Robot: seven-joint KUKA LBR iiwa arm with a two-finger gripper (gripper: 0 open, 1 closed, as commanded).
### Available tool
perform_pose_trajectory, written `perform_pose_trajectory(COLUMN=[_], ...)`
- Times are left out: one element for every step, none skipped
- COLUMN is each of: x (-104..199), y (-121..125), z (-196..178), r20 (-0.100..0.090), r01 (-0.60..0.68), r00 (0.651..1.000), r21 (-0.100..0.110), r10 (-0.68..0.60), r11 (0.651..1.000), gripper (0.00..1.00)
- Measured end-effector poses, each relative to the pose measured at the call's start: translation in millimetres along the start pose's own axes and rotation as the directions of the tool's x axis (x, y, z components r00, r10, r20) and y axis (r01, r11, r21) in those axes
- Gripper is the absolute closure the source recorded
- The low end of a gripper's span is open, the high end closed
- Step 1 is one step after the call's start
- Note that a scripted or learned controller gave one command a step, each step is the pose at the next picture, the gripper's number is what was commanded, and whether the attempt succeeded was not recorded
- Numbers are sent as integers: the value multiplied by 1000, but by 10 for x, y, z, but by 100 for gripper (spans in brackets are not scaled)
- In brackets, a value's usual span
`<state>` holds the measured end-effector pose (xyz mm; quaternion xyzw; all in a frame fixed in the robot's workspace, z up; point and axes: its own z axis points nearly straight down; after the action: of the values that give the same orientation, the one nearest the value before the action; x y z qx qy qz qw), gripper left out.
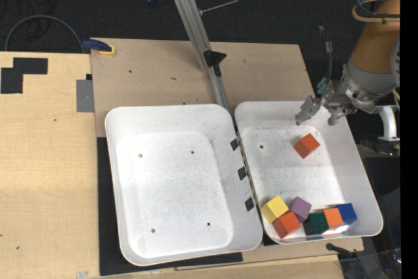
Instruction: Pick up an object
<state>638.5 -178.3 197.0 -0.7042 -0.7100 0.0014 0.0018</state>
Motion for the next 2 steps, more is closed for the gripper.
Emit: perform_pose_trajectory(x=[0,1], y=[0,0], z=[0,1], r20=[0,0], r01=[1,2], r00=[1000,1000], r21=[0,1], r10=[-1,-2], r11=[1000,1000], gripper=[0,0])
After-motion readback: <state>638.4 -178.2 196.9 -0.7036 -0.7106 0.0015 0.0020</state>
